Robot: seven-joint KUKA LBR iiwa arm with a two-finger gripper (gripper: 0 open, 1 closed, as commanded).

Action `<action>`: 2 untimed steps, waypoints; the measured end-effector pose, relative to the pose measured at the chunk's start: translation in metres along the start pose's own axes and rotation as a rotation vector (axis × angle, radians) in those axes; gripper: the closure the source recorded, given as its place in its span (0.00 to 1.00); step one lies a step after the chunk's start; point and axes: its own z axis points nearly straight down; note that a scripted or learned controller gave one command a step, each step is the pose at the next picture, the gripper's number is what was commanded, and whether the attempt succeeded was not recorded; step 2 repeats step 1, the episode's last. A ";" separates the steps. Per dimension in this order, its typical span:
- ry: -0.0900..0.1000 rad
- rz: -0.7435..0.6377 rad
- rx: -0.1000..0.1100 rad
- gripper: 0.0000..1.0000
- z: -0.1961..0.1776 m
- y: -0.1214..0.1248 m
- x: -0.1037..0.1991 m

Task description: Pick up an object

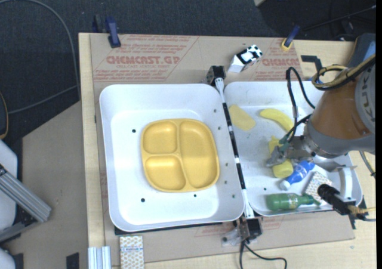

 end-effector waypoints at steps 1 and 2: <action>0.002 -0.002 0.000 1.00 -0.084 0.037 0.122; 0.002 -0.002 0.000 1.00 -0.084 0.037 0.122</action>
